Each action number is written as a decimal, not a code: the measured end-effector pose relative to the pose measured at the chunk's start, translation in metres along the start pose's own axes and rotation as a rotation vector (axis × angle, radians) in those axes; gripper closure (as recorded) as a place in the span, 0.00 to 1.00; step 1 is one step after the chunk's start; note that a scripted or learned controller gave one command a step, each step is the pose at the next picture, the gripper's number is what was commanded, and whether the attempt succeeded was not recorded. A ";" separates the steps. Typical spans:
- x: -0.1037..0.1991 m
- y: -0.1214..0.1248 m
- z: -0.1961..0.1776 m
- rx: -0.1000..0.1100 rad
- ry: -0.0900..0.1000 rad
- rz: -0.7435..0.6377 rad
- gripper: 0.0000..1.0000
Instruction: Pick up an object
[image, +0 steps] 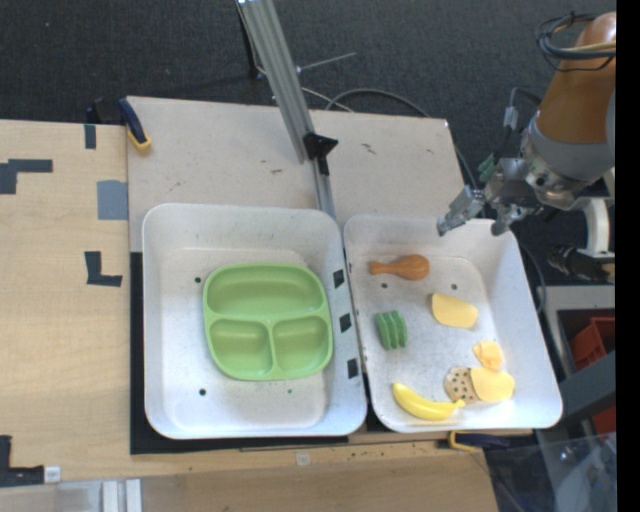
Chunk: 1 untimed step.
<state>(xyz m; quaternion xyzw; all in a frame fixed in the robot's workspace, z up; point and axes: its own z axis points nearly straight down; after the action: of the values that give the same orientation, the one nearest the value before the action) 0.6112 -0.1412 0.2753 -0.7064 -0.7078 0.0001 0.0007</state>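
Gripper (470, 212) spread open and empty, poised over the 12 o'clock rim of the right bin (520, 300). Nearest candidate: drumstick (402, 266), at 7 o'clock from the fingertips. Further along, toward 6 o'clock: yellow wedge (454, 311), green ridged piece (390, 329), banana (424, 403), cookie (459, 383). Likely failures: fingers striking the bin wall on descent; rounded drumstick rolling or squirting free under closure; clustered 6 o'clock items nudged instead of gripped.

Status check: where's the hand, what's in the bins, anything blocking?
Hand above right bin's far rim, nothing held. Drumstick nearest, untouched. Nothing in the way.
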 end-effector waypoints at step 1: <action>0.000 0.000 0.000 0.000 -0.001 -0.001 0.00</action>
<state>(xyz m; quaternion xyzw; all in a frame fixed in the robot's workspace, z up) 0.6112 -0.1412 0.2753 -0.7062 -0.7080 0.0004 0.0005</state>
